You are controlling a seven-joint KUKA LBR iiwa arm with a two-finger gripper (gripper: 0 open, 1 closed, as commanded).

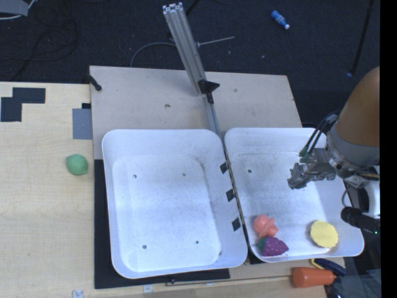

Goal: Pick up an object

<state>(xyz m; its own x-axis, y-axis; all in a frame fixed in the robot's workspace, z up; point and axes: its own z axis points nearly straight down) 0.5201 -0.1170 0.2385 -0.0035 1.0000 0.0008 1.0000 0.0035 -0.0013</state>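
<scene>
End effector (298, 180) over right bin (273, 141), grip state unclear; yellow piece (324, 234) at 5 o'clock, pink toy (265, 225) at 7.

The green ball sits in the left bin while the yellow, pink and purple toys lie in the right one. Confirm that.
Not quite: the camera view shows the green ball on the bench outside the left bin. The yellow, pink and purple toys do lie in the right bin.
</scene>
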